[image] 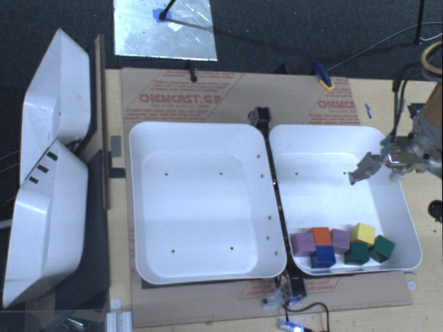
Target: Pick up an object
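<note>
Several small blocks lie bunched along the near edge of the right bin [387,206]: a purple one [302,243], an orange one [320,236], a blue one [322,256], a second purple one [340,239], a yellow one [363,233] and two green ones [357,253] [381,247]. My gripper [361,170] hovers over the right bin's far right part, well behind the blocks, pointing left. Nothing shows between its fingers.
The left bin [201,133] lies beside the right one, with a black clamp [261,115] at the far end of their shared rim. Two spare white bins [55,164] are stacked at the far left. A metal sheet [165,19] lies behind the bench.
</note>
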`<state>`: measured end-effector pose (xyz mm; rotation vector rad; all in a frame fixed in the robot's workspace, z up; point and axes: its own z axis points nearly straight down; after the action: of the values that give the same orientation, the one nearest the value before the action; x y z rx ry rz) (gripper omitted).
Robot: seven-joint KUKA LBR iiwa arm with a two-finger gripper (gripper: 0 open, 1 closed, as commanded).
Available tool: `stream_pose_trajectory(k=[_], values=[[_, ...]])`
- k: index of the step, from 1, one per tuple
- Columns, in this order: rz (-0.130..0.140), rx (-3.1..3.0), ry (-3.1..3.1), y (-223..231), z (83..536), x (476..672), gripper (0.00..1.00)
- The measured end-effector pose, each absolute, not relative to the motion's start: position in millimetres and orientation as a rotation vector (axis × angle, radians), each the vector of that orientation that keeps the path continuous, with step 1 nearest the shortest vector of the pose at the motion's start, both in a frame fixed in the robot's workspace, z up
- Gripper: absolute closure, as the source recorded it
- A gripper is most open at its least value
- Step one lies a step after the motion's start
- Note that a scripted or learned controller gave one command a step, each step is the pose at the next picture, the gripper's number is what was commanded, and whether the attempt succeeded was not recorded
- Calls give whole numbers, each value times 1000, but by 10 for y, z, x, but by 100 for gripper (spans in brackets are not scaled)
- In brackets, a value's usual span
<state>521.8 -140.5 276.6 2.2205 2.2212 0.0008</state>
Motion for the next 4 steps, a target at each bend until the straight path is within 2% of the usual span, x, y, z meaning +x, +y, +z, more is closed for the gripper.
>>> stream_pose_trajectory(k=[1,2,3,4], values=[[2,2219,2221,-1405,2873,5222,100],[-5,2225,2226,-1343,2016,5228,100],[1,2221,2218,-1829,2084,5731,100],[-3,2223,2226,-1614,1448,5669,100]])
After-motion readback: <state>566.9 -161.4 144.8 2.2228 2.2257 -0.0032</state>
